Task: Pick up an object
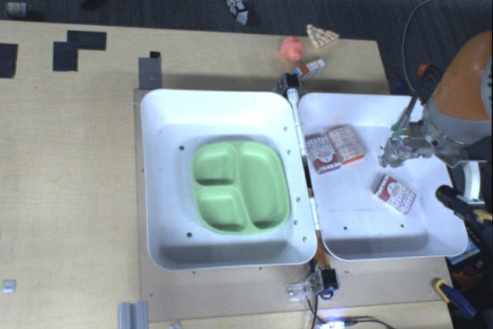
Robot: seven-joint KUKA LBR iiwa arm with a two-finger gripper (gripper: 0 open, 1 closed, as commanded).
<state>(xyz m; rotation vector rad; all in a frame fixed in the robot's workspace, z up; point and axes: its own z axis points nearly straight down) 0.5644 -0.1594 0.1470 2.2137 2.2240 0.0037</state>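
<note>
Your likeliest target is the small red-and-white packet (395,194), lying flat at about five o'clock in the right bin (370,239), just below the gripper (394,153). A second, larger red-and-white packet (334,149) lies near ten o'clock in that bin, close to the divider, well apart from the first. The gripper hangs over the bin's three o'clock side, between the two packets and touching neither. You cannot tell whether its fingers are parted or closed; nothing is visible between them.

Expect trouble from how flat both packets lie: the fingers could skid across the top or pinch only a corner, and the packet would drop. A descent from here may also land on bare bin floor.

The left bin (158,166) holds a green compartment tray (240,186). The arm (466,100) is cut off at the right edge, and the packets' print is too small to read. The surface (62,189) carries small clutter at twelve o'clock.
</note>
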